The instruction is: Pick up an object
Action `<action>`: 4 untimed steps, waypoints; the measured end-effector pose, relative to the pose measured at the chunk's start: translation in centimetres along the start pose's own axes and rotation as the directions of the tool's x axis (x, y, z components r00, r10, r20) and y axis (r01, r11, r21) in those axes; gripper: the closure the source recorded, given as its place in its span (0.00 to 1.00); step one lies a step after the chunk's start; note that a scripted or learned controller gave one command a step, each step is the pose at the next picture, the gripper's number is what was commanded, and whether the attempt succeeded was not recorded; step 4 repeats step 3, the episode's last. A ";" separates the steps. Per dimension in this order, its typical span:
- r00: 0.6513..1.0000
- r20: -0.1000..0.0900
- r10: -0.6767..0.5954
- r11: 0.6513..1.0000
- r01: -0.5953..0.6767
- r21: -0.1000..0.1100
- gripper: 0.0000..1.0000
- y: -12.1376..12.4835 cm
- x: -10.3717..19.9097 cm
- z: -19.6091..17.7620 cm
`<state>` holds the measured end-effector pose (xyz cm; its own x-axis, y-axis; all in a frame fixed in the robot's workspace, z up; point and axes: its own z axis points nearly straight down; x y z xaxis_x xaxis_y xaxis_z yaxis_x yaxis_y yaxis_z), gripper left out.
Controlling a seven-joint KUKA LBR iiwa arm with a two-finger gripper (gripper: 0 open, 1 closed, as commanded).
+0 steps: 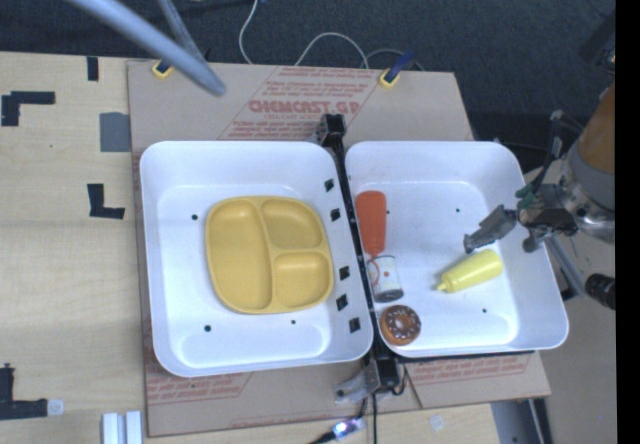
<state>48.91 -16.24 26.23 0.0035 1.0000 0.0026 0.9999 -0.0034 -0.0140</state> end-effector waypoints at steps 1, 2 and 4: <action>1.000 0.003 -0.004 1.000 0.004 -0.013 0.00 0.2 0.1 -0.7; 1.000 0.002 -0.004 1.000 0.004 -0.011 0.00 0.7 0.0 5.5; 1.000 0.001 -0.003 1.000 0.003 -0.008 0.00 -0.3 -0.4 11.2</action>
